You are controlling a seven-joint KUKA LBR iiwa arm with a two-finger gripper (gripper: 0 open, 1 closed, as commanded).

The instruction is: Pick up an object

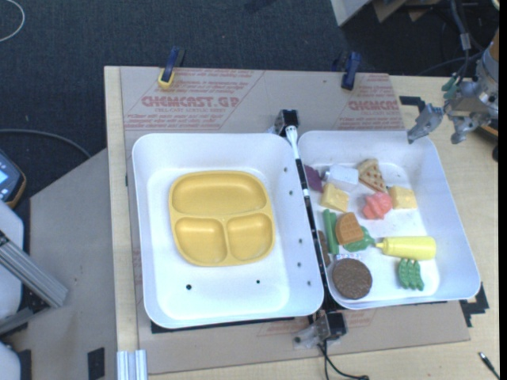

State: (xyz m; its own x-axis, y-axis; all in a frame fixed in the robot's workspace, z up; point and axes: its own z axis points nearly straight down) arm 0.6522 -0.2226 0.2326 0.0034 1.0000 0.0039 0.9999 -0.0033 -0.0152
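Hovering above the far right corner of the bench, my two-finger gripper [438, 127] hangs over the rim of the shallow white right-hand bin [455, 212], its grey fingers spread apart with nothing between them. One fingertip [415, 133] shows over the bin's back edge; the other reaches toward the frame's right side.

Below and to the left of my hand, the right-hand bin carries a loose cluster of toy food. A tan waffle-patterned piece [370, 174] lies nearest the back, just beside a white block [343, 173]. A pale yellow cheese-like wedge [334, 199] sits in front of the block, and a small purple piece [314, 179] rests against the bin's left wall. A pink rounded lump [377, 205] touches a yellow cube [403, 198] near the middle. An orange-brown chunk [349, 229] lies on a green leafy scrap [358, 244], beside a long green pod [329, 229]. A yellow plastic squeeze bottle [407, 248] lies on its side toward the front, with a green bunch of beans [409, 274] just in front of it and a round brown patty [351, 279] at the front left corner.

Beside it, the shallow white left-hand bin [158, 275] holds a yellow three-compartment plastic plate [222, 217], lying flat near its centre. Both bins rest on a brown cardboard sheet [214, 93] printed in red lettering and held at the back by a yellow clamp [169, 68] and a blue clamp [349, 69].
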